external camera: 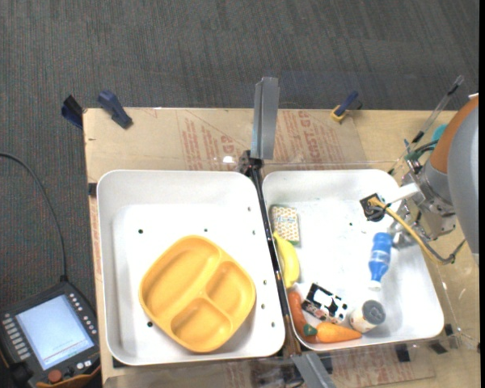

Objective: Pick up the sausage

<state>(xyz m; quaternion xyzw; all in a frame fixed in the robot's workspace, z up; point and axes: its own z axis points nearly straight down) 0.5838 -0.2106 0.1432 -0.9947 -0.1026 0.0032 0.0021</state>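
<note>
The sausage [296, 307] is a short reddish-brown piece lying along the left wall of the right bin [331, 186], near the front. It sits just below the banana [288, 260] and beside a black-and-white pack [323, 302]. My gripper [406, 229] hangs over the right side of the same bin, close to the top end of a blue bottle [379, 255]. It is far to the right of the sausage and nothing shows between its fingers.
An orange carrot [333, 332] and a small round jar [367, 316] lie at the right bin's front. A patterned green packet [285, 222] lies near the divider. The left bin [121, 200] holds a yellow divided plate [198, 293].
</note>
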